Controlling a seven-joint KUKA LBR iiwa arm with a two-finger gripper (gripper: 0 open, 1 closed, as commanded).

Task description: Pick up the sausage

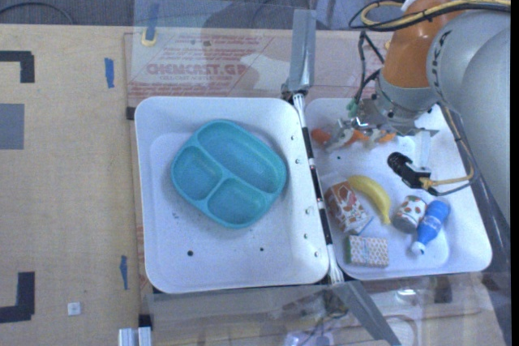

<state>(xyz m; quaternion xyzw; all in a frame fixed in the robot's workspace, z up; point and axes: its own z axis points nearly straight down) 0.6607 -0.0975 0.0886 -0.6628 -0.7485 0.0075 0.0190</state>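
I have the arm (pixel 454 53) reaching in over the far part of the right bin (pixel 478 243), with the end effector (pixel 362 128) low above the bin's back left corner. The sausage (pixel 322 136), as I judge it, is the small reddish-orange piece lying at that corner, close to the divider between the bins; it is partly masked by the wrist hardware, so my identification is tentative.

To do this step well, I would centre over the piece before descending, line up across its short side, and keep clear of the bin wall just beside it. A lift should follow only once contact on both sides is confirmed.

End effector state: I cannot tell whether it is open or closed, as the metal parts blur together. I see nothing clearly held.

Nearby items: a banana (pixel 373 195), a carton (pixel 349 207) and a blue bottle (pixel 431 224) lie nearer the front, well apart from the target. The left bin holds a teal plate (pixel 229 172).
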